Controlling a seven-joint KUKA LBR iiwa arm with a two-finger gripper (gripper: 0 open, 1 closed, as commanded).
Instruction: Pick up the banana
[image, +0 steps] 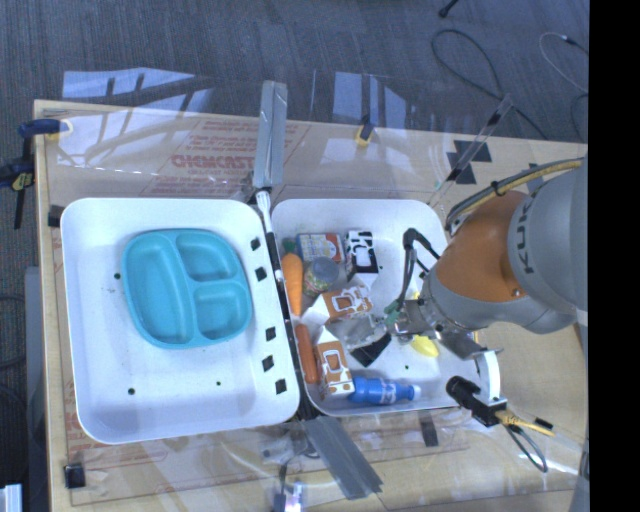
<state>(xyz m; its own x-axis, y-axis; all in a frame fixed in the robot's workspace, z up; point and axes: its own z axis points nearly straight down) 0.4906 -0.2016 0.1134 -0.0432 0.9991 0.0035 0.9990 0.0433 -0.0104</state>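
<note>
Down in the right bin sits my gripper (398, 330), its dark fingers low among the clutter, and I cannot tell from this angle whether they are spread or closed.

Going left to right: the left bin (95, 250) carries a blue divided tray (187, 287) and nothing of mine is near it. Just across the divider, along the left wall of the right bin (330, 212), lie two carrots (292, 284) end to end, one above the other. Next come small printed packets (340, 305) in a loose pile, and at the bin's near edge a blue bottle (380, 390) on its side. Then my fingers, and just to their right a small yellow shape I take to be the banana (425, 347), resting on the bin floor, partly hidden under my wrist. Past it, my arm (505, 265) with its orange band covers the bin's right side.

As I judge it, the reach is done but the pick is not: the banana lies beside my fingers, not between them, and nothing is lifted. Grasping and raising are left.
</note>
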